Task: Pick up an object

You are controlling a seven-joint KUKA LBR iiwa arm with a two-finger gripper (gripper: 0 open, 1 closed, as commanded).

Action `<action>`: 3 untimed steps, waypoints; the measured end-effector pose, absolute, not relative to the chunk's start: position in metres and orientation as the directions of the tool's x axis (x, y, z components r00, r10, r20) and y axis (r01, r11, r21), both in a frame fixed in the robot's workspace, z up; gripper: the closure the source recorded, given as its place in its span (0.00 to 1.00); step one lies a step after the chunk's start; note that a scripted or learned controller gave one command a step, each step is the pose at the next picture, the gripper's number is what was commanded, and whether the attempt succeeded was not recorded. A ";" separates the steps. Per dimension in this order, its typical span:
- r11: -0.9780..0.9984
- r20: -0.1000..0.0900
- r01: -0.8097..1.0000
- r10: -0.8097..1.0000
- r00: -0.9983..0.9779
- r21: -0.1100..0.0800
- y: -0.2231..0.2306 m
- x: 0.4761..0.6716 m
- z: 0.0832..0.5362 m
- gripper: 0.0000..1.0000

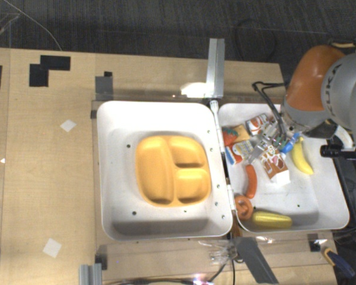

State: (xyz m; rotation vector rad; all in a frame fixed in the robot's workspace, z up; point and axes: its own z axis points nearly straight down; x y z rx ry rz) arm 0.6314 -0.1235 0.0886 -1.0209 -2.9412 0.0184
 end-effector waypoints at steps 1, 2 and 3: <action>0.859 -0.017 0.512 0.512 -0.859 0.005 -0.164 0.588 0.196 0.00; 0.809 -0.013 0.588 0.588 -0.808 0.007 -0.158 0.608 0.103 0.00; 0.654 -0.019 0.756 0.756 -0.654 0.001 -0.123 0.641 0.095 0.00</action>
